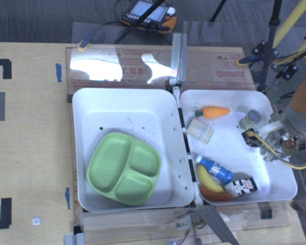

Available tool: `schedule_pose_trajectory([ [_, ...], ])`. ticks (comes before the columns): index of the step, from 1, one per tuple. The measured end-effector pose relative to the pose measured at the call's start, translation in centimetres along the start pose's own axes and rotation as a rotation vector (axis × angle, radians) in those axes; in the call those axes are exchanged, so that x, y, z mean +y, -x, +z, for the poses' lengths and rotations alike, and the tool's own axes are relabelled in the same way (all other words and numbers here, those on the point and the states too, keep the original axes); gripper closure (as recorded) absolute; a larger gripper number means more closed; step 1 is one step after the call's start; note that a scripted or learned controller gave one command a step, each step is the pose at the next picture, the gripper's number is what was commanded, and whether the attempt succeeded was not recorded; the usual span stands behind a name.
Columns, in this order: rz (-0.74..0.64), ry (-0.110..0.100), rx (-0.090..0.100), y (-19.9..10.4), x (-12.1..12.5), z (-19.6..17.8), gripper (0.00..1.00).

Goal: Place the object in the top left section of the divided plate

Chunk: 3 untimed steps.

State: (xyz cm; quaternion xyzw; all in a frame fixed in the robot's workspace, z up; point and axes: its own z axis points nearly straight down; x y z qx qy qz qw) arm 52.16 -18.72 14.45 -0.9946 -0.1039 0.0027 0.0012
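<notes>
Down on the bench, two white bins sit side by side. The left bin holds the green divided plate, lying flat towards the near side, its three sections bare. Nothing stands on it or leans over it.

Over in the right bin, it's crowded. An orange carrot lies along the far wall, and a patterned square packet sits just beside it, nearer the wall shared by the two bins. In the near corner a blue bottle rests on top of a banana, with a black-and-white box touching them on the right. A greyish round thing, possibly a small can, sits by the far right corner.

The arm comes in from the right, and the claw hangs low over the right side of that bin, close to the can and well apart from the plate. It is tangled in with its own fittings, so I cannot tell whether it is open or closed, or whether it has hold of anything. The shared wall lies between the claw and the plate.
</notes>
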Motion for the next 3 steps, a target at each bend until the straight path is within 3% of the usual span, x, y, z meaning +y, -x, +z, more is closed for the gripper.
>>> schedule_pose_trajectory([
  [1, -0.001, -0.009, 0.006, 0.4, 2.7, 5.9, 1.00],
  [2, -0.002, 0.002, 0.008, 3.6, 0.2, 5.8, 1.00],
  [3, 0.004, -0.018, 0.000, 2.0, 2.6, 6.0, 1.00],
])
